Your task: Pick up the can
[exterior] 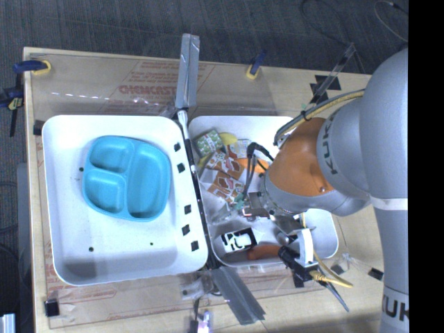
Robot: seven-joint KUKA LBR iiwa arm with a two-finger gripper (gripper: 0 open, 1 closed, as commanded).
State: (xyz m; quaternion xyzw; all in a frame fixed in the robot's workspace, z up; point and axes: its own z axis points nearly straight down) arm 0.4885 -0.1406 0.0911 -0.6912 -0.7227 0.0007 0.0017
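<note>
Hard to pick out for sure, but probably the can [208, 143]: green-labelled, in the far left corner of the right bin [267, 127], hard against the wall shared with the left bin [62, 186]. Just beside it, a yellow thing [229, 142]; nearer the bin's middle, orange packets [225, 173]. Over that middle, tucked under the wrist [298, 168], the gripper [253, 207], apart from the can's corner. Cannot tell how far open, or whether holding anything; safest to count as empty. To do the reach well: lift clear of the packets first, shift towards the far left corner, then come down straight. Little room on the wall side, so turn the wrist to squeeze along the wall, not across it. Go deep enough to catch the can's body, not merely its upper curve. Keep off the black thing [239, 240] and the orange stick [262, 252] by the near edge.
</note>
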